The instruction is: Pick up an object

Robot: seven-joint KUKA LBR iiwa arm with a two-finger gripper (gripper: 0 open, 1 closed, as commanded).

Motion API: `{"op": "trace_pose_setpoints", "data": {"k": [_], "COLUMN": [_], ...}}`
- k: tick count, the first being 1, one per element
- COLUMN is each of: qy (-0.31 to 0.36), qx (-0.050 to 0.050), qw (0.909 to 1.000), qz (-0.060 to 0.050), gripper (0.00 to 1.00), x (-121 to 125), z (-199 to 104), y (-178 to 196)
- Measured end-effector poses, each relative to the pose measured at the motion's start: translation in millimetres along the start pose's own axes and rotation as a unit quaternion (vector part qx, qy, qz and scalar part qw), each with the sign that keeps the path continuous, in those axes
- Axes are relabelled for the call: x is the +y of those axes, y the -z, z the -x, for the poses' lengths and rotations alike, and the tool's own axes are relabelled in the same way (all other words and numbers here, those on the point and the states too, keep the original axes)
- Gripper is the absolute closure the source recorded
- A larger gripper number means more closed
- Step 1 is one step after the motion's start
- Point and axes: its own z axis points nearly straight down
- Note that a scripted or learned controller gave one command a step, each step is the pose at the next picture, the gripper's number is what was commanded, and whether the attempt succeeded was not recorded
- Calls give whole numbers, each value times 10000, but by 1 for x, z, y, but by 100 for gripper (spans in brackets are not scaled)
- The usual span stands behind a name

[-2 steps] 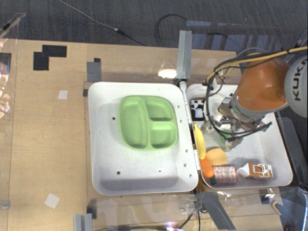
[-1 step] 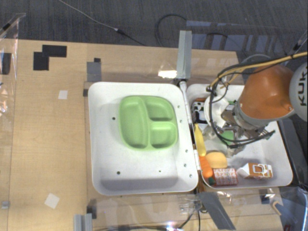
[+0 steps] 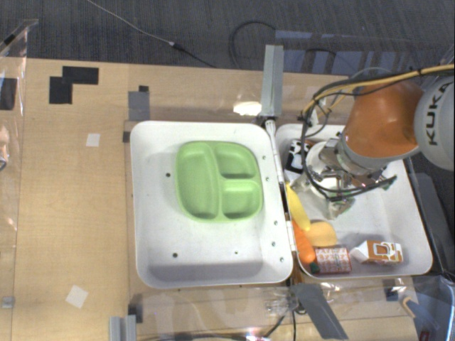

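Wooden bench (image 3: 71, 212) against dark carpet, bearing two white bins side by side. Left bin (image 3: 153, 261) with a green divided plate (image 3: 217, 181) lying flat, well apart from the gripper (image 3: 338, 203). Right bin (image 3: 412, 219) holding the loose things, mostly crowded into its near corner, probably where they slid and came to rest. Gripper low over that bin, pointing down, wrapped in cables; whether open or closed cannot be told from this angle.

Likeliest pick, by nearness: yellow banana (image 3: 297, 208), just beside the gripper on the plate's side, lying along the bin wall, long axis running from far to near. Rounded yellow-orange piece (image 3: 321, 231) just nearer than the gripper. Further toward the near rim: orange carrot (image 3: 303, 247), brown packet (image 3: 332, 259) and small carton (image 3: 380, 252) lying on its side, long axis across the bin. Nothing seen held.
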Motion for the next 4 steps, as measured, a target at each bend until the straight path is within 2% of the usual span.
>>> {"op": "trace_pose_setpoints", "data": {"k": [1, 2, 3, 4], "qy": [1906, 1908, 1903, 3674], "qx": [-5, -17, -56, 0], "qw": [9817, 9816, 9817, 9301], "qz": [5, -8, -59, -8], "gripper": [0, 0, 100, 100], "x": [4, -15, -17, -56], "z": [-50, -29, -25, -104], "y": [48, 0, 15, 168]}}
